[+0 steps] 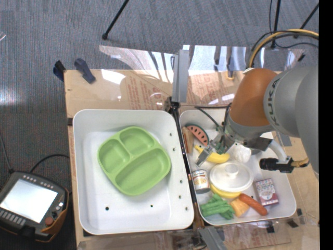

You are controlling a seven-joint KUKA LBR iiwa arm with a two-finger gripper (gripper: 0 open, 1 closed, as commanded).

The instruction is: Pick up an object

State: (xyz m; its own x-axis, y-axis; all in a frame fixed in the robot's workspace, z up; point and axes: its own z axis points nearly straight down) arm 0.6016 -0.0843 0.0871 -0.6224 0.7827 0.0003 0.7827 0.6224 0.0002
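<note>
banana (pixel 218 157) lies in the right bin (pixel 289 199), near its left wall, just under the pincer (pixel 207 155), above a white lidded bowl (pixel 230 175). its long axis runs roughly left-right. pincer looks slightly spread at the banana's left end, nothing clearly between the fingers. best to close across the narrow width.

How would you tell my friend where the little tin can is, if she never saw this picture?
Look at the right-hand white bin, the one crowded with toy food. Along its left wall, near the front, a small can stands upright beside the white lidded bowl. It is the only metal thing with a silver top, and the green toy lies just in front of it.
</note>
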